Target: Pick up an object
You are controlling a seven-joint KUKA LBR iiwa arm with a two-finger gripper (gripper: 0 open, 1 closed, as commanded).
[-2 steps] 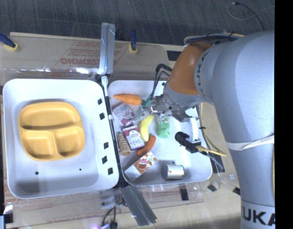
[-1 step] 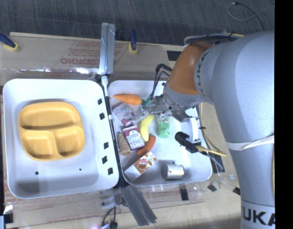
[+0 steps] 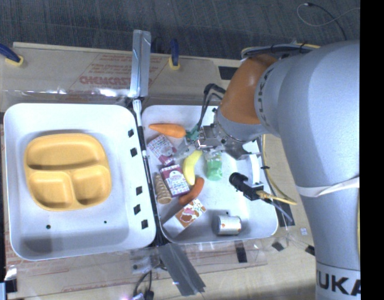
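The two-finger gripper is lowered into the right white bin; whether it is spread or closed cannot be told. Just beneath it lies a soft-looking pale green object, judged light, best taken across its middle. "UKA" is read on the grey arm's base.

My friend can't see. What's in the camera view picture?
A big grey robot arm reaches into the right white bin, above toy food: a banana, carrot and small can. The left bin holds a yellow tray.
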